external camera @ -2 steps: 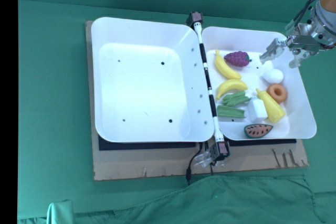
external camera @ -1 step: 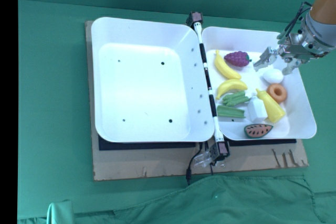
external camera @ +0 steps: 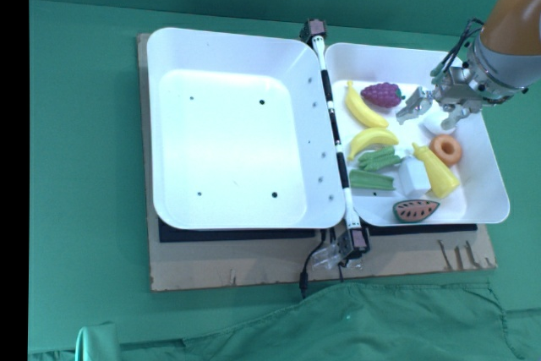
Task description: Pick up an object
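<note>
Gripper (external camera: 433, 108), fingers spread and grasping nothing, hovers above crowded toy food; descending, it may nudge the grapes (external camera: 382, 94) aside.

Robot lab test bench, not a home. Green cloth (external camera: 84, 139) covers the table and backdrop, cardboard sheet (external camera: 254, 270) under two white bins (external camera: 169, 55). Plastic toy food (external camera: 380, 94) in the 3 o'clock bin, cabling (external camera: 325, 258) at 6 o'clock.
</note>
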Controlling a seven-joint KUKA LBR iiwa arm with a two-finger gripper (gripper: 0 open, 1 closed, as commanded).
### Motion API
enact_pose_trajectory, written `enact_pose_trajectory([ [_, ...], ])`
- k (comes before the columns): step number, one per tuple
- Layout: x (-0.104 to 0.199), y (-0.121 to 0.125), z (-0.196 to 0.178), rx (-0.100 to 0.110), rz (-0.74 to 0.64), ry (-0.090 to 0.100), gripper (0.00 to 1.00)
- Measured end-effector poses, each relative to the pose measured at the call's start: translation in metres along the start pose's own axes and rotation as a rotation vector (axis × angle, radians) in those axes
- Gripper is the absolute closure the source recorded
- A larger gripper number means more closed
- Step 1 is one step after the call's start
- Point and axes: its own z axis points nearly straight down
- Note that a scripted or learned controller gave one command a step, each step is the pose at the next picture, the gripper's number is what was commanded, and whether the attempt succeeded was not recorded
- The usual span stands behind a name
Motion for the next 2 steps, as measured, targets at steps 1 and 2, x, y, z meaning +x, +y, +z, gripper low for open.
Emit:
enact_pose_trajectory([
  [1, 0.0067, 0.0033, 0.0553, -0.006, 0.000, 0.002, 0.00],
  [2, 0.0033, 0.0080, 0.0572, -0.028, 0.000, -0.008, 0.00],
])
